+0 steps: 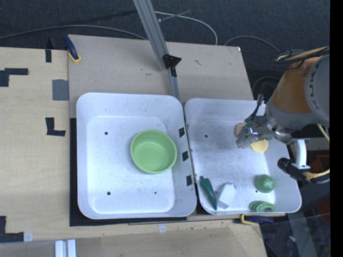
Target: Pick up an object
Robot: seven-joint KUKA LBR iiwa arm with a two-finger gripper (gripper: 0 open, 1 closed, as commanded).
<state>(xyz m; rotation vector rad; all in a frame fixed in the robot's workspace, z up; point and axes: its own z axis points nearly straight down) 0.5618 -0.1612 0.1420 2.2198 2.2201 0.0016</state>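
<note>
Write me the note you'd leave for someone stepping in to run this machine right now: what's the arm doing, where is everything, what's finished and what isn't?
End effector: low over the right bin, in its upper right part, beside a yellow object. Whether it grips anything cannot be told from this view.
Right bin also holds: a green ball, a flat green piece at the near edge, a small white block and a dark green tool.
Left bin: a green bowl, upright, near the middle.
Done: nothing visibly lifted.
Left: pick up one object; the yellow one is closest.
</note>
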